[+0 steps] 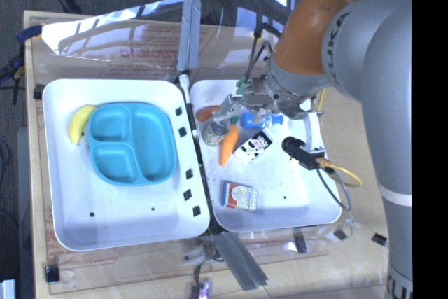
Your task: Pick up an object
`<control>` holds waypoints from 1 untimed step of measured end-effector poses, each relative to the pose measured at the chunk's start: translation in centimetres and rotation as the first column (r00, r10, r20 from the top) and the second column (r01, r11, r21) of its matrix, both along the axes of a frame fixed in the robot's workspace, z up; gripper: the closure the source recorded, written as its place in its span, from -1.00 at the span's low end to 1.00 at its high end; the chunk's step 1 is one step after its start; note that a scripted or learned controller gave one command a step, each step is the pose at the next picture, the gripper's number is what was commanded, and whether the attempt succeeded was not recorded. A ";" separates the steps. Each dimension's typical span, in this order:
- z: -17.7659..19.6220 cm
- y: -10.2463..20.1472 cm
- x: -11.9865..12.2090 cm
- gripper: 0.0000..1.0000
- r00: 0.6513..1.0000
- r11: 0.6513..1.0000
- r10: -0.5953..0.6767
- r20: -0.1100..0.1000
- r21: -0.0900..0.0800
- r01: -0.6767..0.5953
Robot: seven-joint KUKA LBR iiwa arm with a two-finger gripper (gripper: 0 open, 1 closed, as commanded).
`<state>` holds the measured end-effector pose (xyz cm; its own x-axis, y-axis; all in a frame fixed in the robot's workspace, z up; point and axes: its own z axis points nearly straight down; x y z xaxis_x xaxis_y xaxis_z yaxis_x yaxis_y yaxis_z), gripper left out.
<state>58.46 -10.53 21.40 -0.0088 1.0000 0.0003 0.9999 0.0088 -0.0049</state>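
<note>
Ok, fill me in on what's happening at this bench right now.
A grey KUKA arm reaches in from the right, its gripper low over the right bin, above a cluster of small things: an orange carrot, a blue item and a black-and-white piece. Nothing is clearly held between its fingers. A small carton lies apart nearer the front. The left bin holds a blue divided tray with a banana beside it.

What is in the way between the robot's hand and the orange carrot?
Nothing visible. The hand hangs over the right white bin, right above the orange carrot. A small round glass jar lies close beside the carrot, crowding it on the left.
</note>
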 end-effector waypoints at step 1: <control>-10.7 -2.2 0.8 -1.00 1.000 1.000 0.012 0.014 0.000 -0.012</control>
